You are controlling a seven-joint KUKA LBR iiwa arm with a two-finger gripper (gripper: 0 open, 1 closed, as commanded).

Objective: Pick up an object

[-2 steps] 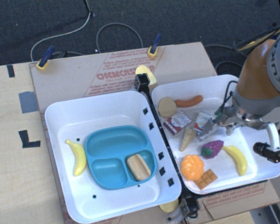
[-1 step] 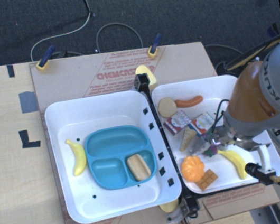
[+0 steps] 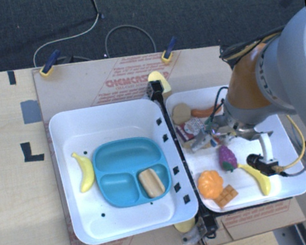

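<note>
My gripper (image 3: 202, 139) reaches down into the right bin (image 3: 300, 184) near its left side, over a small heap of items. Around it lie a tan round piece (image 3: 181, 112), an orange carrot-like piece (image 3: 201, 113), a purple grape bunch (image 3: 226, 157), an orange pumpkin (image 3: 210, 184), a brown waffle piece (image 3: 227, 195) and a yellow banana (image 3: 258, 178). The wrist hides what lies directly under the gripper.
The left bin (image 3: 61, 135) holds a blue divided plate (image 3: 116, 178) with a bread roll (image 3: 151, 182) in its lower right compartment, and a second banana (image 3: 84, 171) beside the plate. A black divider (image 3: 170, 139) runs between the bins. The arm (image 3: 262, 79) covers the right bin's upper right.
</note>
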